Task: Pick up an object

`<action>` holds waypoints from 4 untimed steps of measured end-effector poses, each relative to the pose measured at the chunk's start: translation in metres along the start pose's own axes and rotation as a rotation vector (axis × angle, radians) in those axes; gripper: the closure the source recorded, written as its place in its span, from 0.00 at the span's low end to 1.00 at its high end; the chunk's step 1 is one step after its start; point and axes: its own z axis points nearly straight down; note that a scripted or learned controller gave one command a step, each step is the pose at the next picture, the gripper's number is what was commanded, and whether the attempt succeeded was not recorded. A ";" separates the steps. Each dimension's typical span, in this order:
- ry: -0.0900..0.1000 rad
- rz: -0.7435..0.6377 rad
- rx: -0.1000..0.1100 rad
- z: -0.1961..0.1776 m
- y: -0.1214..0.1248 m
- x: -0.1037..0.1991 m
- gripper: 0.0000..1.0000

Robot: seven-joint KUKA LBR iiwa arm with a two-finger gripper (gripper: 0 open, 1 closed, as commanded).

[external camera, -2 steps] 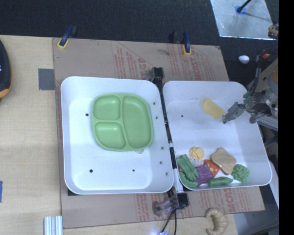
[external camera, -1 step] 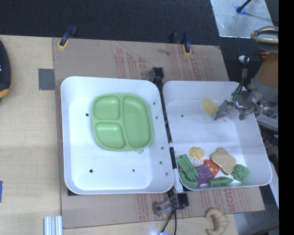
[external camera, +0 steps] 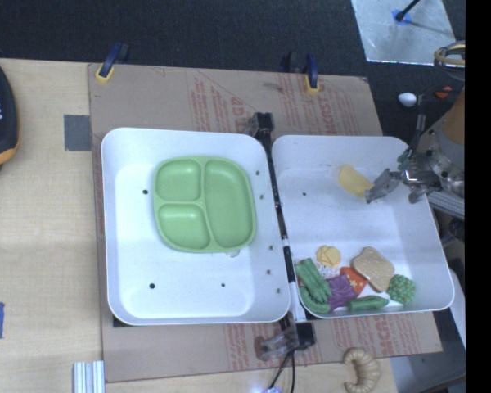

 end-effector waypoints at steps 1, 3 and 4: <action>-0.002 -0.004 -0.003 0.068 0.067 0.000 0.00; -0.001 -0.003 0.000 0.065 0.075 0.025 0.00; -0.002 0.000 -0.002 0.065 0.076 0.020 0.00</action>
